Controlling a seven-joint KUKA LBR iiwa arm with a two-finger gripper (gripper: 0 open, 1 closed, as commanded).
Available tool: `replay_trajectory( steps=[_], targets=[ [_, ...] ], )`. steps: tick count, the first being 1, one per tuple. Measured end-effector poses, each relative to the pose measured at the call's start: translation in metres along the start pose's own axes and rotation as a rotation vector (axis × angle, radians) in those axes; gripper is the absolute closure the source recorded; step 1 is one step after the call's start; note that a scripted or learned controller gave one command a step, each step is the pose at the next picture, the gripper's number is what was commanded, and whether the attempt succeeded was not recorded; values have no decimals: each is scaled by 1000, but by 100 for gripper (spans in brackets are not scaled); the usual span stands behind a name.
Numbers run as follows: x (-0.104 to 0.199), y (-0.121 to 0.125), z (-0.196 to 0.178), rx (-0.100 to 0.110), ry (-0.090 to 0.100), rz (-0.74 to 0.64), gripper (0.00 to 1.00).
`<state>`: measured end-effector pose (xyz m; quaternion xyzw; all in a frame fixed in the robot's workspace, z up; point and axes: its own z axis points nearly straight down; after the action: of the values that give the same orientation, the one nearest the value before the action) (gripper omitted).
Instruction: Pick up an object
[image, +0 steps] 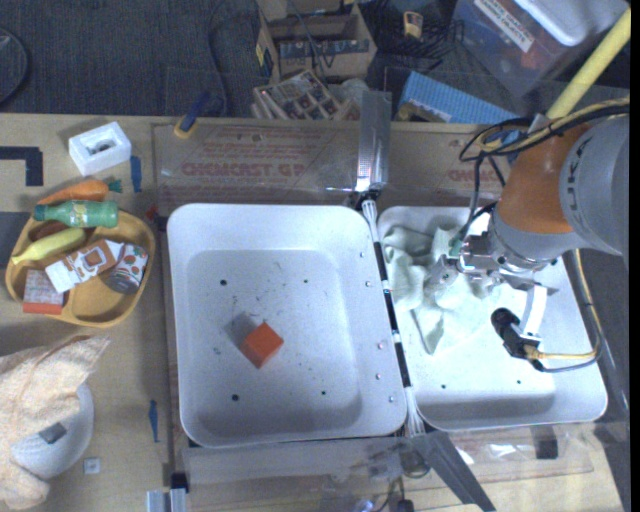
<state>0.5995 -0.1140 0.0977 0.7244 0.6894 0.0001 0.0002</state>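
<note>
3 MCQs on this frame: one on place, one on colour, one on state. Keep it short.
1. Where does the small orange block lie?
A. left white bin
B. right white bin
C. yellow bowl

2. What colour is the band above the arm's wrist?
A. blue
B. orange
C. green

3. Where is the tool?
A. over the left bin
B. low over the pale crumpled cloth in the right bin
C. outside both bins

Answers: 1 A, the block sits on the left bin's floor. 2 B, the band is orange. 3 B, the wrist ends right by the cloth.
</note>
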Motion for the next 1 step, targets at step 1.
replay_trajectory(
  steps=[1],
  targets=[
    [-52,18,-58,-2,-1,70,0]
  ],
)
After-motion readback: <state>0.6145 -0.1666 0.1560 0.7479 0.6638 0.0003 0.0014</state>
